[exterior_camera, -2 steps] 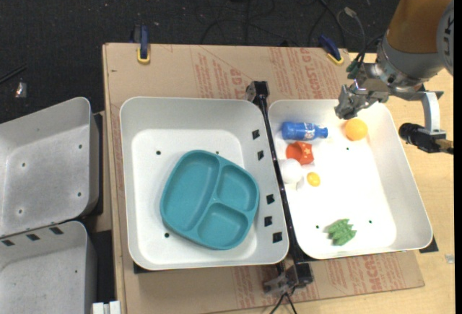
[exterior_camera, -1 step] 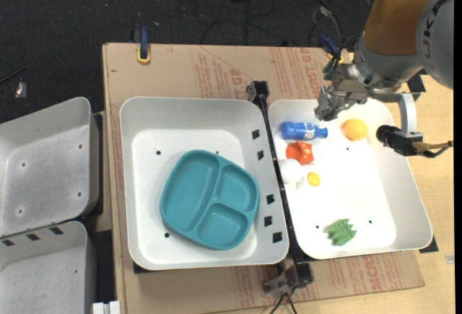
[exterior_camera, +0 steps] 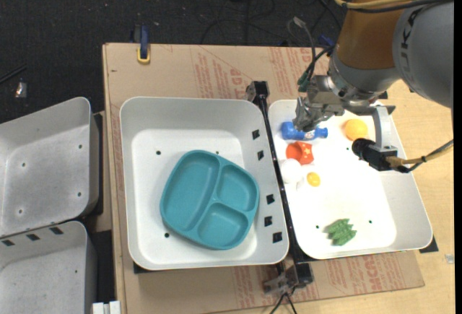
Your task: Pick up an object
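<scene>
Two bins sit side by side on a cardboard sheet (exterior_camera: 209, 71) that bears red print, too faint and skewed to read. Part of the maker's name, "KU", shows in dark letters on the grey arm (exterior_camera: 426, 31).

The gripper (exterior_camera: 307, 123) hangs at the far left corner of the right bin (exterior_camera: 404, 211), right over a blue toy (exterior_camera: 292, 131); whether it is apart or together I cannot tell, and nothing shows clamped in it. The blue toy lies against the bin's left wall. Just below it is a red toy (exterior_camera: 299, 152), then a white ball (exterior_camera: 291, 172), the three nearly touching in a column. A yellow piece (exterior_camera: 312, 179) lies just beside the white ball, and an orange ball (exterior_camera: 354, 128) lies to the right of the gripper. A green toy (exterior_camera: 341, 232) lies well apart near the front rim, with bare floor around it.

The left bin (exterior_camera: 144, 118) holds a teal plate (exterior_camera: 209, 198) with three compartments, flat and tilted off square. A black strip (exterior_camera: 271, 154) runs between the bins. Two more white trays (exterior_camera: 43, 154) stand off the bench to the left, and a blue clamp (exterior_camera: 144, 45) grips the sheet's far edge
</scene>
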`<state>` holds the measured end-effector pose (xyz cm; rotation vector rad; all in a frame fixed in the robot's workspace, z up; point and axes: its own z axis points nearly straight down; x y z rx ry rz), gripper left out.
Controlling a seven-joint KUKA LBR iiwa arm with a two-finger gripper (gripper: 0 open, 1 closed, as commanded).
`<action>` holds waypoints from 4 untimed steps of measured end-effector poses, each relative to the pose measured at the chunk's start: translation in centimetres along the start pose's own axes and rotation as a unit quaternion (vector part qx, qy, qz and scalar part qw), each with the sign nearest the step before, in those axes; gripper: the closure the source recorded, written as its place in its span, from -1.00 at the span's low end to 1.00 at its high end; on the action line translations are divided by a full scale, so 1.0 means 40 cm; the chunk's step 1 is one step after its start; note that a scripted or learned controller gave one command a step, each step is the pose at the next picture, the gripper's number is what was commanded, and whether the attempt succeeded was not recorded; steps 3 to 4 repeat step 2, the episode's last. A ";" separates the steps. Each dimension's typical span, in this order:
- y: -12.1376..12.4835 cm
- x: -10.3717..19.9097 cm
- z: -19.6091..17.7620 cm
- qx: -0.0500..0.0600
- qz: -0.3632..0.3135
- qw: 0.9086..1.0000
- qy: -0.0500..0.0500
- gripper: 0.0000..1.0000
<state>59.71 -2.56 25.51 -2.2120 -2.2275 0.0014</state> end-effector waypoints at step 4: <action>-0.038 0.258 0.071 0.000 -0.001 1.000 0.000 1.00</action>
